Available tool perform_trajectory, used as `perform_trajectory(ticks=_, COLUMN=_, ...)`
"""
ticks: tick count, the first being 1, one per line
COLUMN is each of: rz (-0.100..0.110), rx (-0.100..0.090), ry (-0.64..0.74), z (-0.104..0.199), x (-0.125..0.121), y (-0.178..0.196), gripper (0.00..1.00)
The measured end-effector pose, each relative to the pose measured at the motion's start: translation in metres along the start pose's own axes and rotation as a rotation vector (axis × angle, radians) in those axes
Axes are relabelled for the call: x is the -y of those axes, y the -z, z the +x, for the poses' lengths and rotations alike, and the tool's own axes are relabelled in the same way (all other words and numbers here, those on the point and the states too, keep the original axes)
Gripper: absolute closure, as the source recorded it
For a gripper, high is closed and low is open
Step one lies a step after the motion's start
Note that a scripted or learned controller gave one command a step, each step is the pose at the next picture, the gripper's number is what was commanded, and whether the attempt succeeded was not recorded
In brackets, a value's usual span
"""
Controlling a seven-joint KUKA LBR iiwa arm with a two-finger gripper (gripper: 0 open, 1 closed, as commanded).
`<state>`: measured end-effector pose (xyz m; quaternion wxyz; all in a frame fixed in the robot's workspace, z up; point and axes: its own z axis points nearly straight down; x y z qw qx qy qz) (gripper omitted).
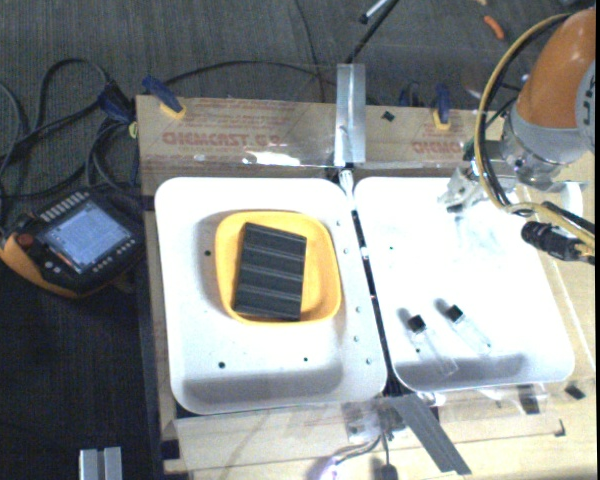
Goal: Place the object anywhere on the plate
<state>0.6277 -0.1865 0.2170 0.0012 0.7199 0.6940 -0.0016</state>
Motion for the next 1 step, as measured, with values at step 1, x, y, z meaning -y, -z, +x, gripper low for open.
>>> perform_trajectory(ticks=1, rz=0.0, rx=0.0, ry=0.0, z=0.0, x=0.0, y=0.0001, gripper=0.0)
